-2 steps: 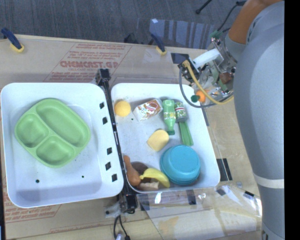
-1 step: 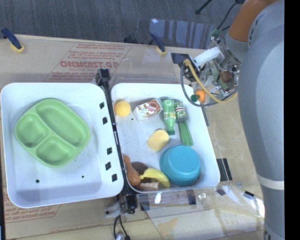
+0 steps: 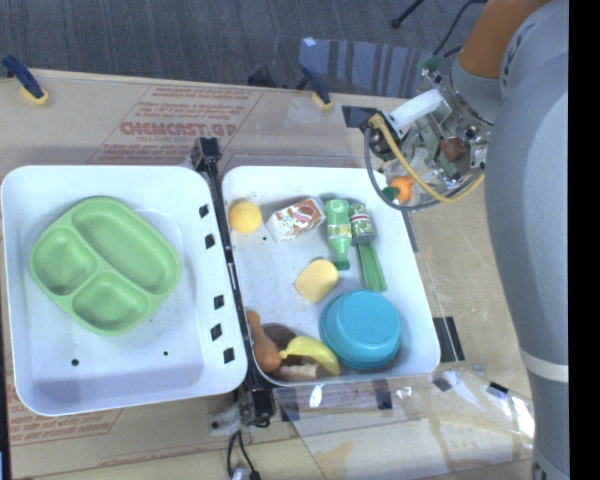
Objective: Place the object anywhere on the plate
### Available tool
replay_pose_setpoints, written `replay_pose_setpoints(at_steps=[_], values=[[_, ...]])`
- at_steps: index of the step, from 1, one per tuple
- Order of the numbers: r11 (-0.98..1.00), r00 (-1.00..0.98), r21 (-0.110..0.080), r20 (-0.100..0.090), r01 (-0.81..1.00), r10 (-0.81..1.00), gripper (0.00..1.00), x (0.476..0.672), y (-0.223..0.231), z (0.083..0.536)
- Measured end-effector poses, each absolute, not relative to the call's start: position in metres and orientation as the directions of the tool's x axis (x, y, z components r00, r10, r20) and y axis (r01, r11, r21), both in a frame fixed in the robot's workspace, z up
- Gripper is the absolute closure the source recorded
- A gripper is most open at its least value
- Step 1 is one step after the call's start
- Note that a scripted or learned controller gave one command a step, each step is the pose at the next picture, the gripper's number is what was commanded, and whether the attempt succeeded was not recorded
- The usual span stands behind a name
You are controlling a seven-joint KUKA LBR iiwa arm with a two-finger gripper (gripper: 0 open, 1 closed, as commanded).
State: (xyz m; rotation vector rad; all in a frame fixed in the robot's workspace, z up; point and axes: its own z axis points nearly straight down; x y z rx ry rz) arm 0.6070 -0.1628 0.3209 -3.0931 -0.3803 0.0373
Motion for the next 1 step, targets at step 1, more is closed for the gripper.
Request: replay_pose_setpoints(at_steps=[1], values=[[-0.970,0.970,-0.029,-0.022,0.242,0.243,0.00,0.6068,-0.1628,0.3207]])
